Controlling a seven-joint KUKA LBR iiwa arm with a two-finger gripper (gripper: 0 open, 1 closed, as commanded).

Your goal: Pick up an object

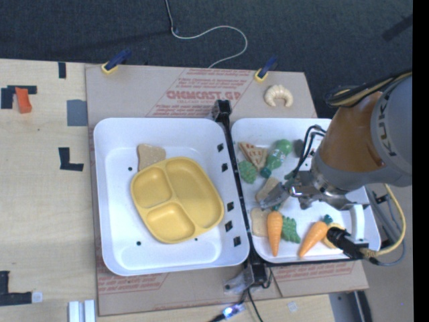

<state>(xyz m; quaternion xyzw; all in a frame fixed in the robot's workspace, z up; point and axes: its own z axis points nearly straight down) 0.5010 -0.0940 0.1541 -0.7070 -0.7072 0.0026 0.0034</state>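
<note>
The left bin [110, 180] holds a yellow divided plate [177, 198], and a tan slice of toy bread [150, 155] lies at the plate's upper left corner, partly tucked under its rim.

The right bin [315, 125] is crowded with toy food. At its near left a carrot [274, 232] stands on end with its tip toward the front wall, touching a small green leafy piece [290, 229] on its right. Above them, near the divider, lie a green lump [248, 172], a triangular wedge [254, 153] and a green vegetable [279, 149].

The gripper [276, 193] hangs low over the middle of this bin, just above the upright carrot and just right of the green lump. A greyish piece sits at its tip; whether it is clamped there cannot be told.

A second carrot [312, 238] lies slanted to the right, below the arm [358, 146]. A croissant [278, 96] rests on the cardboard [194, 92] behind the bin.
</note>
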